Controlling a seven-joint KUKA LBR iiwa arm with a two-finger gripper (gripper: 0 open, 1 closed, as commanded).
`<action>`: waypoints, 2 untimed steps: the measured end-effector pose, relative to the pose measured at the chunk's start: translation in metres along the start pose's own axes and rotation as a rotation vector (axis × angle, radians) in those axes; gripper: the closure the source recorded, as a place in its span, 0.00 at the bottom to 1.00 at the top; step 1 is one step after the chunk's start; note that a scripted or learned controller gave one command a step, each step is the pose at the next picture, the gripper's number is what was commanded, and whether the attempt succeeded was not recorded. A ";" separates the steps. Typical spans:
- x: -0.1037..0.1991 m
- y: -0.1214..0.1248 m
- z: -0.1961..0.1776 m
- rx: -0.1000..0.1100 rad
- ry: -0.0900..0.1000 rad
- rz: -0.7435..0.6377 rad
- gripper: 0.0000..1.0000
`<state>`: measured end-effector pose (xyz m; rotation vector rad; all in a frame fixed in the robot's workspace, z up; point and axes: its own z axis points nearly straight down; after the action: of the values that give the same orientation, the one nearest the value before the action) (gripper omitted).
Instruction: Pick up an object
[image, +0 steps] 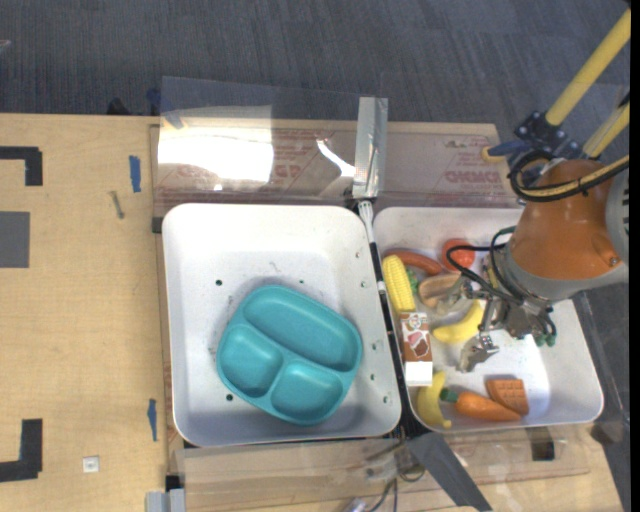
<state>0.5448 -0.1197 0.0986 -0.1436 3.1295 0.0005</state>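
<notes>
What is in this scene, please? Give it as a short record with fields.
left bin: teal divided plate
right bin: corn cob, carrot, banana, other toy foods
arm: reaches in from the right, orange band over the right bin
gripper: low over the right bin, near the banana
grasp: cannot tell

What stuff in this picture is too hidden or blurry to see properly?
- Gripper: small and blurred in the camera view, so whether it grips anything is unclear.
- Toys under the arm: its orange band covers part of the right bin.
- Small packet beside the corn: its label is too small to read.
- Teal plate in the left bin: the floor beneath it is hidden.
</notes>
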 end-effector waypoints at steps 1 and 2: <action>-0.002 0.001 -0.011 0.002 -0.008 -0.002 1.00; 0.036 0.083 -0.090 -0.001 -0.004 0.048 1.00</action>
<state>0.5003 -0.0408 0.1885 -0.0685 3.1286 0.0030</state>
